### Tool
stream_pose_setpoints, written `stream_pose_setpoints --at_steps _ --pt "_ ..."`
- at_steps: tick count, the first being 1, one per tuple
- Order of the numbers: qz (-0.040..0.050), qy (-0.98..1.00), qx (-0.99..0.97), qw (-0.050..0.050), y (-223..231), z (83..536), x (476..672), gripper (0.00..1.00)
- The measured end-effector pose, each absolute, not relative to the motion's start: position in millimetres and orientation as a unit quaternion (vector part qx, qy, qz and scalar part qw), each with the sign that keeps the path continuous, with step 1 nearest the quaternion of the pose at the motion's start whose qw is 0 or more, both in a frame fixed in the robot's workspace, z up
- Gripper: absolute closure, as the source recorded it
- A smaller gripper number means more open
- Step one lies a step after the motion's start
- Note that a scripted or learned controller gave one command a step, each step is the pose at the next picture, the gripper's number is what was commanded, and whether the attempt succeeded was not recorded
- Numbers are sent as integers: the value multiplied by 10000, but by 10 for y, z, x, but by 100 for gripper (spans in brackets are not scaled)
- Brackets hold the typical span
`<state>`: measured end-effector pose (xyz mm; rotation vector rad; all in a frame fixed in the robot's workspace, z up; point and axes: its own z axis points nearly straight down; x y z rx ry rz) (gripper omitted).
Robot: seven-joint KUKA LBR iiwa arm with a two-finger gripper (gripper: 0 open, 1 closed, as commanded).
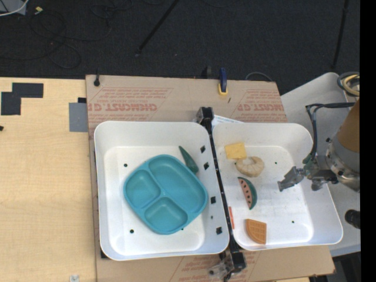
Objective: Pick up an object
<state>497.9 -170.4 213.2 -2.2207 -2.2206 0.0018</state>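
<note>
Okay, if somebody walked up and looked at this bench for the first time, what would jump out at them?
Probably the teal divided plate, lying at a slant and taking up most of the left bin. Next, the food pieces down the right bin's left side: yellow cheese block, bread roll, watermelon slice, orange waffle, with the gripper hovering beside them.

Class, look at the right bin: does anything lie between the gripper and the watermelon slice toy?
Nothing visible does. The gripper hangs over the right bin, and bare white floor separates it from the watermelon slice to its left in view. The bread piece and yellow block sit farther back, off that line.
</note>
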Motion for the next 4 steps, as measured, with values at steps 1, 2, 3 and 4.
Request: stream_pose_setpoints --at_steps 1,2,3,4 --pt "-37 -7076 -7065 -68 -1702 4133 4761 0" --pt "-25 -7087 -7055 -42 -1417 5174 4764 0" --pt "-2 -7094 -7048 1 -790 5390 4762 0" --pt "20 -7098 -7044 26 -119 5023 4759 0"
